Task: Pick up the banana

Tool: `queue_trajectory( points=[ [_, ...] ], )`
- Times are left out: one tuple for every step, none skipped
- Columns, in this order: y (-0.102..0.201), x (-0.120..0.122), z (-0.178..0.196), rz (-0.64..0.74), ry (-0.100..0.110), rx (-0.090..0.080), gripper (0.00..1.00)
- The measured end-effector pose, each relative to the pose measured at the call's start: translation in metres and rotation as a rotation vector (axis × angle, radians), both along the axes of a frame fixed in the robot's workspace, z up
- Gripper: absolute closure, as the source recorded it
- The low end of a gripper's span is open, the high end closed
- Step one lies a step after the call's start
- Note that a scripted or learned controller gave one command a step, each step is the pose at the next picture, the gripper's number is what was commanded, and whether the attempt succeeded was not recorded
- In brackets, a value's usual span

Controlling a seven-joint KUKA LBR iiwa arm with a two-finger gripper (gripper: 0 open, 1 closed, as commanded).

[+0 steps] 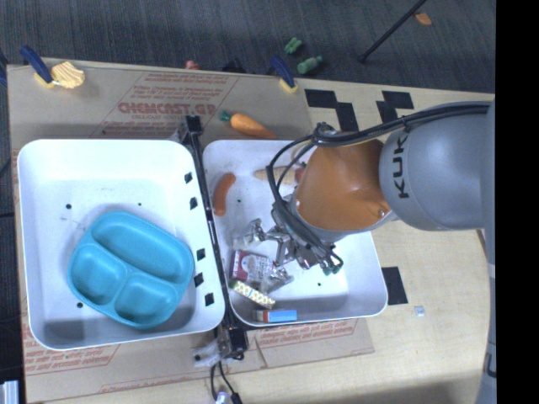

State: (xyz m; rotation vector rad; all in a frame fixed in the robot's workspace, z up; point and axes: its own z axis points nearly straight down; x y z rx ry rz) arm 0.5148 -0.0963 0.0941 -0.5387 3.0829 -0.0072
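Which piece was the banana could not be told for certain. A small yellow lump (pixel 68 76) lay on the cardboard sheet (pixel 152 99) at its far left corner, just beside a blue clamp (pixel 35 64), outside both bins; it was too small to name. Well apart from it, the gripper (pixel 290 255) was down inside the right bin (pixel 366 289), near that bin's middle, among a scatter of small things. Whether the claw was released or clenched could not be told, and nothing could be seen held in it.

Just left of the gripper lay a crumpled silvery piece (pixel 257 232). Toward the near edge lay a dark red packet (pixel 249 267), a pale striped bar (pixel 253 293) and a small blue and red item (pixel 279 316). An orange-red sausage shape (pixel 223 193) lay by the bin's left wall, toward the far edge. The arm (pixel 429 171) with its orange band (pixel 341 188) covered the bin's far right part.

A carrot (pixel 249 125) lay on the cardboard, just beyond the right bin's far edge. The left bin (pixel 50 167) held a blue divided tray (pixel 129 265), set toward its near edge.
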Motion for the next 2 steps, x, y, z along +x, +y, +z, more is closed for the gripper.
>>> queue_trajectory(
  points=[
    [-0.031,0.124,-0.002,-0.148,0.01,0.003,0.0],
    [-0.024,0.069,-0.002,0.099,0.015,0.002,0.0]
  ],
)
